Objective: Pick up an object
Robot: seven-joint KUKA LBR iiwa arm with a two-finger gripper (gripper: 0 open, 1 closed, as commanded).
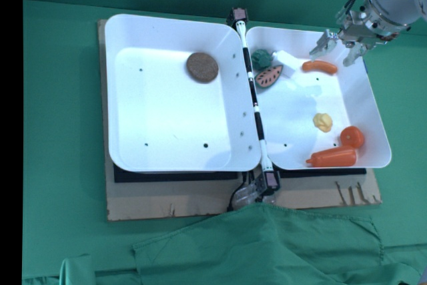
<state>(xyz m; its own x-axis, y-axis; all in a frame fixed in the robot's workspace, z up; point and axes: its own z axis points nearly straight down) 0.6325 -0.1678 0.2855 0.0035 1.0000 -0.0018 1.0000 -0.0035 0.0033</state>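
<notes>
My gripper point(338, 51) hangs open over the far edge of the right bin point(373, 118), nothing between its fingers. Just below it lies an orange sausage point(320, 66). Left of that lie a white piece point(286, 59), a watermelon slice point(268, 76) and a green broccoli-like piece point(261, 58). Nearer the front of the right bin are a small yellow piece point(323, 121), an orange round fruit point(352, 137) and an orange carrot-like piece point(331, 157). A brown round cookie point(202, 67) lies in the left bin point(133, 137).
A black-and-white divider rod point(253, 100) runs between the two bins. The bins sit on a cardboard sheet point(167, 200) over green cloth. A fold of green cloth point(267, 247) lies in front.
</notes>
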